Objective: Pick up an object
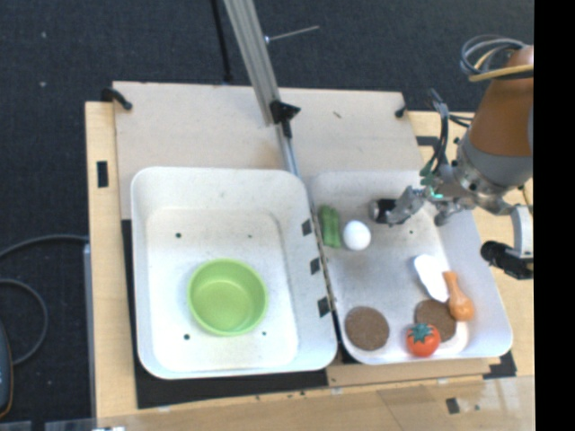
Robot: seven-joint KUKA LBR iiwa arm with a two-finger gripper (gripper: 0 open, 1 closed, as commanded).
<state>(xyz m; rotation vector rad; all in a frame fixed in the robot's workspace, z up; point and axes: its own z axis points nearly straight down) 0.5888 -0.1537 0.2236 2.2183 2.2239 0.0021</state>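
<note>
Your claw is over the rt bin, w/ the white ball near its left in view; can't tell if it's clenched or released.

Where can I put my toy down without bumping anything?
Most room: the left bin, everywhere around the green bowl. In the right bin, a bare patch lies between the white ball, the left brown disc and the white piece. Its near right corner is crowded: tomato, orange piece. The gripper hangs over its far side.
</note>
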